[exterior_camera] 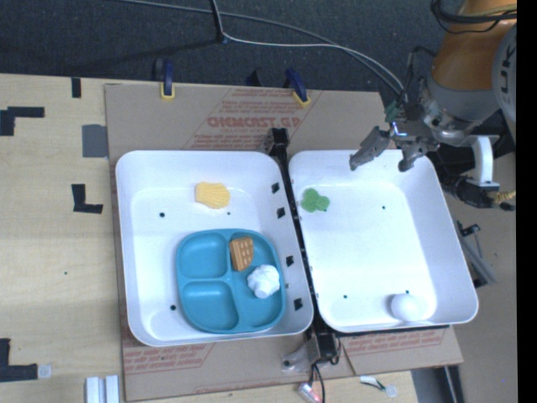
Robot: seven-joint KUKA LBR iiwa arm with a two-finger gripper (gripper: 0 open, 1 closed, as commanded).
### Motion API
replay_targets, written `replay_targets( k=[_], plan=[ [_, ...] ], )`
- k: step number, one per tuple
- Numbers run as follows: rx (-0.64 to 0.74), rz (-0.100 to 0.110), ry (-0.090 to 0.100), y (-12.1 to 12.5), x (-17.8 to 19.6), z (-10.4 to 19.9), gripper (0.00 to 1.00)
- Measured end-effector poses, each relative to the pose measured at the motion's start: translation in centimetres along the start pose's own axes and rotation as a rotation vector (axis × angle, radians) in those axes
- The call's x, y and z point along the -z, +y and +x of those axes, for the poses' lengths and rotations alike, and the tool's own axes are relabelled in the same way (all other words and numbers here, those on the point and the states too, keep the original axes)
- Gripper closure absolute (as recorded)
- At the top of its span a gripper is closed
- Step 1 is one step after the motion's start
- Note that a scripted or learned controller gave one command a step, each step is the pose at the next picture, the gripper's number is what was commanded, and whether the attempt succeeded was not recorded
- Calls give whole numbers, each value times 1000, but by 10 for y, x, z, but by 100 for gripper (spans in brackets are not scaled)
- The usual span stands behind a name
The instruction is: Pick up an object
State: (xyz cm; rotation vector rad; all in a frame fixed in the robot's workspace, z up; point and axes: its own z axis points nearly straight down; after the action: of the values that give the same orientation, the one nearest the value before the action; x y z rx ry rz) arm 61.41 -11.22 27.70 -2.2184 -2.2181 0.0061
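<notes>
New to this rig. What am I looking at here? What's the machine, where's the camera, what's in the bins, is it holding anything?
One camera, fixed above the bench, looks down at a slant. The machine is a robot arm, grey with an orange band, reaching in from the right. At its tip is a two-finger pincer, fingers spread, nothing between them, hovering over the far edge of the right bin.

The right bin holds a small green piece and a white ball. The left bin holds a yellow piece and a blue divided tray. On the tray lie a brown waffle-like piece and a white lump.
</notes>
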Motion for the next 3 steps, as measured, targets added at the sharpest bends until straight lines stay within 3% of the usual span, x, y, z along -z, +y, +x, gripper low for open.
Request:
replay_targets(
  k=[1,3],
  plan=[
    [0,-6,0,1,3,0,0],
    [1,-1,0,-10,-93,9,0]
  ],
)
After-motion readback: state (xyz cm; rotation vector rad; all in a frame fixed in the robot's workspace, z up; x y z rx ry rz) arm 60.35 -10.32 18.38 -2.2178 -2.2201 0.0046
